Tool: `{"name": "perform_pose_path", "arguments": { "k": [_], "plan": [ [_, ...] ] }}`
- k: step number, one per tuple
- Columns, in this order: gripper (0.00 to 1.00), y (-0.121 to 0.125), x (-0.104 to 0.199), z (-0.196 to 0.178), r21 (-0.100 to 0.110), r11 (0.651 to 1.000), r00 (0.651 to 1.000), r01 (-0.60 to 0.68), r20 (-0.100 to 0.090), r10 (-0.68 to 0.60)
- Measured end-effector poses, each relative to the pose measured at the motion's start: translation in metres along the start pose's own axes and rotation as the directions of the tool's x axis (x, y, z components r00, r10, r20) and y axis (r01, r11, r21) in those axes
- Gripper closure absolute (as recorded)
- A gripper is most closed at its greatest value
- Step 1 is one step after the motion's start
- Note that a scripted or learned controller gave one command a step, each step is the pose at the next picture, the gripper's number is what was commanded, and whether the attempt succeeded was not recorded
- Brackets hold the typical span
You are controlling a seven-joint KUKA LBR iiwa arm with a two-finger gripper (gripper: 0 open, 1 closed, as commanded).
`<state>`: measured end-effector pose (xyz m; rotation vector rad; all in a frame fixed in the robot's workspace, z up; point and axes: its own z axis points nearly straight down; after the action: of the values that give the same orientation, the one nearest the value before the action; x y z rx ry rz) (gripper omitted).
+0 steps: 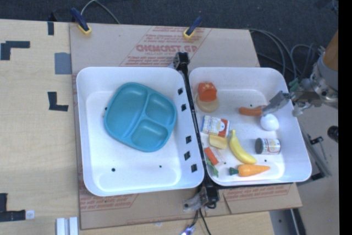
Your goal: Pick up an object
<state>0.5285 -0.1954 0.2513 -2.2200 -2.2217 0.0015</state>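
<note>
Fixed overhead cam, slanted, both bins (88, 118)

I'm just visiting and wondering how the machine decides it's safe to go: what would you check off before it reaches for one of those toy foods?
1. Items within reach: ok. The right bin holds a banana, carrot, egg, small can and more.
2. End effector near a target: ok, it sits over the right bin's right edge, by the egg and sausage.
3. Nothing already held: cannot tell.
4. Target stands apart: not ok for the banana, crowded by neighbours; ok for the egg.
5. Left bin: ok, holds a blue plate.
</note>
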Motion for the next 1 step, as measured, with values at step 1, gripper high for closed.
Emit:
{"name": "perform_pose_path", "arguments": {
  "k": [1],
  "plan": [
    [0.0,-0.0178,0.053,0.1114,0.003,1.0,1.0,0.001,-0.002,-0.001]
  ]
}}
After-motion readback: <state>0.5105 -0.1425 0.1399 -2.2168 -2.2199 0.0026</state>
